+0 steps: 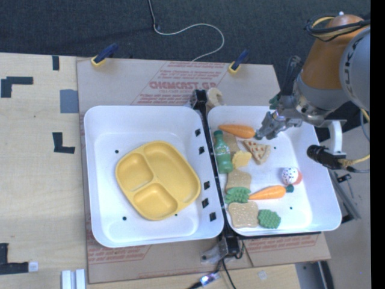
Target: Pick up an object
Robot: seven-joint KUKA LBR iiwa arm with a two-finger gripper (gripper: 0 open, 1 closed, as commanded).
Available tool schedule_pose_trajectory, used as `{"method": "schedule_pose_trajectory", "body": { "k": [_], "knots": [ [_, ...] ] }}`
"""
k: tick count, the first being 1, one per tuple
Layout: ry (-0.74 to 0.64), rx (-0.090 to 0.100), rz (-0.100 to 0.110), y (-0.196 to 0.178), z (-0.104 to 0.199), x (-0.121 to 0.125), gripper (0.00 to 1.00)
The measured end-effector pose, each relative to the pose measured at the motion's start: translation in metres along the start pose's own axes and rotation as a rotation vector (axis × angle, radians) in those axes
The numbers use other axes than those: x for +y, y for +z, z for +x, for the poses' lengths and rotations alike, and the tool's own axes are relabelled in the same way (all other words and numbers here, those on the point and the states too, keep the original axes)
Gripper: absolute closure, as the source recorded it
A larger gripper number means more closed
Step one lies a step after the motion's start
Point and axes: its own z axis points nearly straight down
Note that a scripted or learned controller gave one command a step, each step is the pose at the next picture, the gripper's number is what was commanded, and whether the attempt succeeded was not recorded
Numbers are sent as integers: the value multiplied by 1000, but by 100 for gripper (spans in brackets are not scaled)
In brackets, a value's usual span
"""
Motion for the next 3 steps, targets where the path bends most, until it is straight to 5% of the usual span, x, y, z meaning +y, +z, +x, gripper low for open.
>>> {"method": "schedule_pose_trajectory", "body": {
  "k": [2,3],
  "knots": [
    [0,0,1,0,94,35,100],
    [2,0,-1,-7,109,55,100]
  ]
}}
